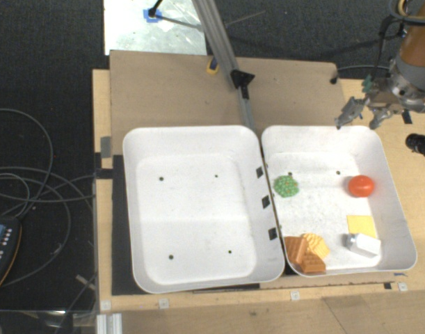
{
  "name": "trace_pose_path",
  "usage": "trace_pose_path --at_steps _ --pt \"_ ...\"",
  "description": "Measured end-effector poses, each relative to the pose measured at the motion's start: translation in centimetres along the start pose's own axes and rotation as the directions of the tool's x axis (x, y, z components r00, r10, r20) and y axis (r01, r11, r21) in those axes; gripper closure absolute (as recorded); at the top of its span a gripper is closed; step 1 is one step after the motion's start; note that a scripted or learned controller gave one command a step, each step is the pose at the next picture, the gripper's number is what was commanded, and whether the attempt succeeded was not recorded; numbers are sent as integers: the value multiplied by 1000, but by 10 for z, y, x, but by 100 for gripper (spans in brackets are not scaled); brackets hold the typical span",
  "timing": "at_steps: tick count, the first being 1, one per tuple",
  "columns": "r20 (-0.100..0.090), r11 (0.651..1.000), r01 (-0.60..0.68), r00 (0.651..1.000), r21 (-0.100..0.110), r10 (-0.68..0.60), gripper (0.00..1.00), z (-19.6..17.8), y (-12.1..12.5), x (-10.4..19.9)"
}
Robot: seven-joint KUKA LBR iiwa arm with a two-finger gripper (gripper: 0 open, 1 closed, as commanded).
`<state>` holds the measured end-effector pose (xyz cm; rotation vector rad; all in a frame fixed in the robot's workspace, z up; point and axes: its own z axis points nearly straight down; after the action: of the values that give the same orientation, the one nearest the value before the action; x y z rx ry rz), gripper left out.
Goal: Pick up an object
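The right bin [316,139] holds several small objects. A red ball [361,186] lies near its right wall, and a green bumpy ball [286,186] sits near its left wall. A yellow flat block [362,225] and a small white and grey piece [361,244] lie at the front right. An orange-brown waffle-like piece [307,251] rests in the front left corner. My gripper [359,114] hovers over the bin's far right corner, fingers spread open with nothing between them.
The left bin [191,141] stands beside the right one. A grey pole [219,37] slants across the bench at the back. Cables [31,179] and a handheld pendant [2,245] lie on the floor at left.
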<state>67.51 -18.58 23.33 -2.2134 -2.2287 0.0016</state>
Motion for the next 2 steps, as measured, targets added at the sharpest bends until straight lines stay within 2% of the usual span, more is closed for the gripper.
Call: trace_pose_path --at_steps 2 --pt "0 1000 -3 1000 1 3 0 101 13 -7"
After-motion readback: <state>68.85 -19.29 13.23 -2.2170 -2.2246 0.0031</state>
